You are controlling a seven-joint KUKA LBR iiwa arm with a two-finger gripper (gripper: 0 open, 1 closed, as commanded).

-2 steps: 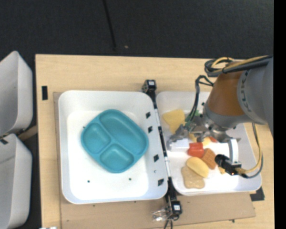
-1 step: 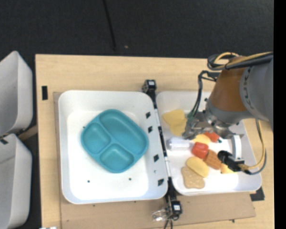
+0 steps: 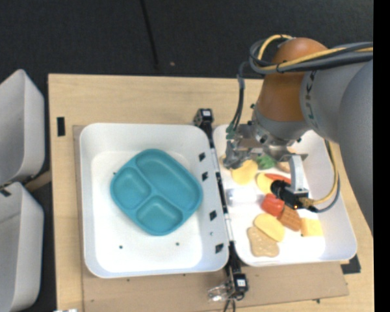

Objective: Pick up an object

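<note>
The grey arm with its orange wrist band has its two-finger jaws (image 3: 242, 153) lowered into the upper left corner of the right-hand shallow white bin (image 3: 338, 236), just above a pale yellow toy food piece (image 3: 245, 173). This looks like the reach-and-grasp step, though whether the jaws stand wide or closed I cannot tell. The other small toy foods lie clustered beside it, while the teal divided plastic plate (image 3: 157, 190) sits apart in the left-hand white bin (image 3: 94, 242). Next, I judge, comes closing squarely on one piece and lifting straight up.
</note>
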